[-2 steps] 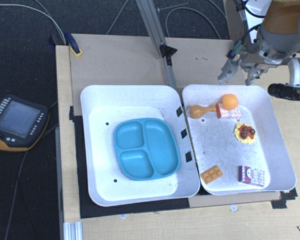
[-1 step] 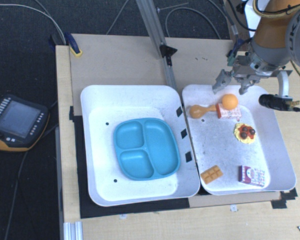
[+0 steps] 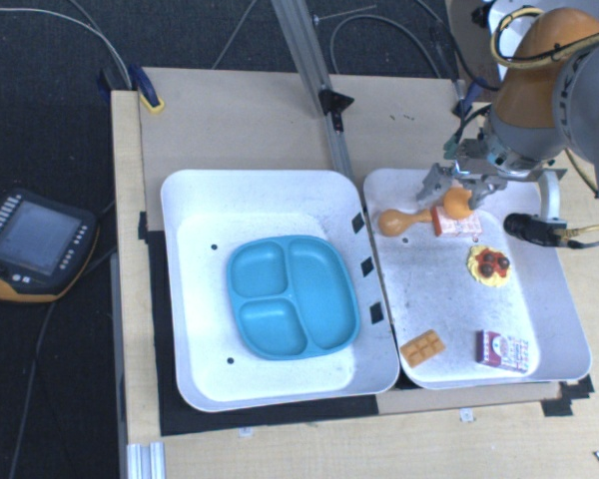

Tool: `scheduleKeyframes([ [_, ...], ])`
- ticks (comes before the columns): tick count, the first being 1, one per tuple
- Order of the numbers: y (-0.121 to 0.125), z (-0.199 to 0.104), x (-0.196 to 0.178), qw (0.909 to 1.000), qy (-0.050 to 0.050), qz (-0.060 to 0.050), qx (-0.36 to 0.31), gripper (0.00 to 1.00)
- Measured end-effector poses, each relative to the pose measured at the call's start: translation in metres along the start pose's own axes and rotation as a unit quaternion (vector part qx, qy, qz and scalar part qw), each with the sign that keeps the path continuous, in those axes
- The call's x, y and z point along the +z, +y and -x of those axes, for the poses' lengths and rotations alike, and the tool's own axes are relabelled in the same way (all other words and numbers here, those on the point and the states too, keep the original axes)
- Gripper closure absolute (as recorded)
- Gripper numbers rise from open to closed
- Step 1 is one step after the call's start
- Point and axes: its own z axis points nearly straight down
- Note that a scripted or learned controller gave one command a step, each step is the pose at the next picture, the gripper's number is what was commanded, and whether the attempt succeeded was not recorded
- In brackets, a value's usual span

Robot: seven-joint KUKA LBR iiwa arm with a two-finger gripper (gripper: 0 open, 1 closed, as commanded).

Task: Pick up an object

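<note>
My gripper [image 3: 461, 186] hangs over the far end of the right bin [image 3: 549, 362], its fingers [image 3: 433, 182] spread open. Just below and between the fingertips lies a small orange fruit [image 3: 458, 206], which the fingers are not closed on. Against the fruit's near side rests a red and white packet [image 3: 461, 226]. To its left lies a tan drumstick-shaped toy [image 3: 398, 221]. A yellow tart with red berries [image 3: 489, 265] sits to the right of the packet.
A brown waffle piece [image 3: 422, 346] and a maroon carton [image 3: 502, 350] lie at the near end of the right bin. The left bin [image 3: 195, 218] holds a blue divided plate [image 3: 292, 295]. A metal pole [image 3: 309, 48] rises behind the bins.
</note>
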Motion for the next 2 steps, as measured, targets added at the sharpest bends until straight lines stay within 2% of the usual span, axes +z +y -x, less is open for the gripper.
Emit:
scheduleKeyframes([
  [1, 0.0053, -0.0051, 0.0136, 1.0, -0.001, 0.009, -0.001, 0.0],
  [2, 0.0055, -0.006, 0.0065, 1.0, -0.001, 0.009, -0.001, 1.0],
])
